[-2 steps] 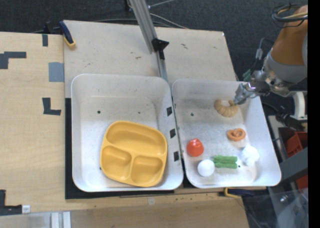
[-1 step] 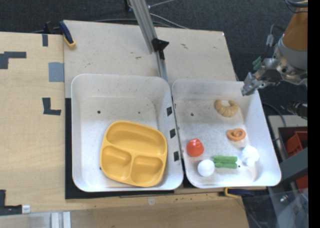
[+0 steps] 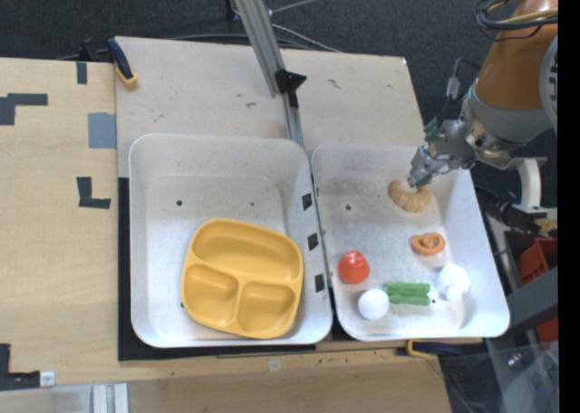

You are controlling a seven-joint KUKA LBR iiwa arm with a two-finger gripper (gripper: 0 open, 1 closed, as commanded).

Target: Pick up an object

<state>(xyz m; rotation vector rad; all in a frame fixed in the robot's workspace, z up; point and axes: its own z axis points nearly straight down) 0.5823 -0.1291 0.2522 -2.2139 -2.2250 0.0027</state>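
In the right bin (image 3: 349, 167), at its upper right part, the gripper (image 3: 421, 176) hangs low over a tan croissant (image 3: 410, 196). Its tip seems to touch the top of the croissant or to stand just above it; which of the two, I cannot tell. Whether the claw is open or closed I also cannot tell, because it looks dark and small from this angle.

The croissant is the likely target. It lies near the right wall of the bin, apart from the other things. Lower in the same bin there are an orange ring (image 3: 428, 244), a red ball (image 3: 353, 267), a white ball (image 3: 372, 303), a green pod (image 3: 408, 293) and a white lump (image 3: 452, 281). The left bin (image 3: 217, 153) holds a yellow tray (image 3: 243, 276) in its lower middle.

I judge that the step in hand is the reach and descent to the croissant, with the grasp not yet sure. The next move calls for the claw to sit around the croissant, close firmly on it, and then lift straight up. The curved shape may slip out, and the nearby wall leaves little room.
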